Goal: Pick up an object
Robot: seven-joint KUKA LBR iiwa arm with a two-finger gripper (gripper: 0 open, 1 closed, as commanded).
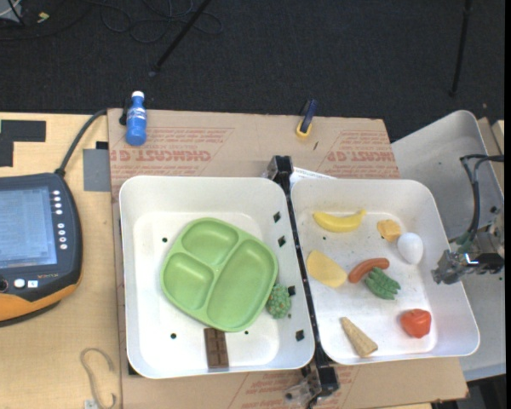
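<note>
- A pendant with a grey screen and orange underside lies at the bench's left edge, well apart from both bins
- A blue bottle stands on the cardboard behind the left bin's far-left corner
- The left bin carries a green divided plate near its middle; a small green broccoli piece touches the plate's right rim, and a brown block lies by the bin's near edge
- A blue and yellow clip sits on the cardboard beyond the seam between the bins
- The right bin holds the loose pieces: a banana toward its far edge, a yellow wedge by its left wall, a tan cone at its near edge
- Nearer the middle lie a red sausage touching a dark green vegetable, with an orange cube and a white egg toward the right wall, and a red pepper near the near-right corner
- The gripper hangs just outside the right bin's right rim, level with the egg; every piece lies to its left inside the bin, the egg and the pepper closest
- Whether the pincer is wide or narrow cannot be told, and nothing is seen in it
</note>
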